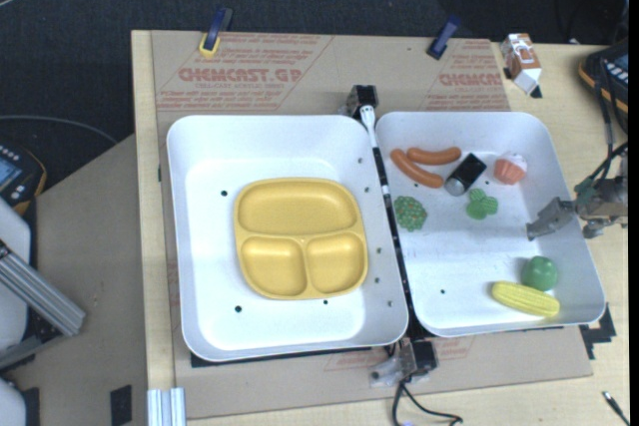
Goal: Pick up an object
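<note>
The right bin point(469, 284) holds several toy foods. Two orange sausages point(436, 156) point(417, 173) lie at its back left, next to a black cylinder point(464, 174) and a pink-orange piece point(510, 169). A green broccoli point(409, 212) and a smaller green piece point(482, 205) sit mid-bin. A round green toy point(540, 271) and a yellow corn cob point(524, 298) lie at the front right. My gripper point(547, 220) hangs low at the bin's right side, above the round green toy and apart from every item; nothing shows in it.
The left bin point(200, 214) holds a yellow divided plate point(300, 236). Blue clamps point(215, 32) point(442, 38) grip the board's back edge. A small carton point(520, 58) stands on the bench at the back right. Cables hang at the right bin's outer side.
</note>
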Motion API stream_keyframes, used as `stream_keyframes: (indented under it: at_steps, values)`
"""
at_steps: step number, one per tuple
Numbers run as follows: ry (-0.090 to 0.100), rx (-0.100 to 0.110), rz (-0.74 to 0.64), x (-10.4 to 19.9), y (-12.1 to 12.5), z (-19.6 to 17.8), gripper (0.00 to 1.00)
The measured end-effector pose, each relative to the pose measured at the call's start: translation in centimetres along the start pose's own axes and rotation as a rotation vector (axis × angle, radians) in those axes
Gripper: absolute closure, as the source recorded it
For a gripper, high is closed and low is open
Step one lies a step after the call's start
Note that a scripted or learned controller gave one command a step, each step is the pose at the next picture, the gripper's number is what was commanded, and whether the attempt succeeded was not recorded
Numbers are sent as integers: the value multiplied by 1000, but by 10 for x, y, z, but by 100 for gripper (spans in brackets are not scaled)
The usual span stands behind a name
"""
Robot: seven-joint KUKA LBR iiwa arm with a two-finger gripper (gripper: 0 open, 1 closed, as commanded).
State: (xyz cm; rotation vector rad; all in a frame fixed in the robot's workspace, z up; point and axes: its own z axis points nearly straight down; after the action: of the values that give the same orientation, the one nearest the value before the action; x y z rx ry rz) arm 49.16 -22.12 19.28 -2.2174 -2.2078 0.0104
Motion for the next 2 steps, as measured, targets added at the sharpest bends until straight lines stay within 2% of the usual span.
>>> stream_keyframes:
  at_steps: [1, 2]
  values:
    - [-4, -13, -4, 0, 3, -7, 0]
    - [-1, -8, -4, -2, 4, 36, 0]
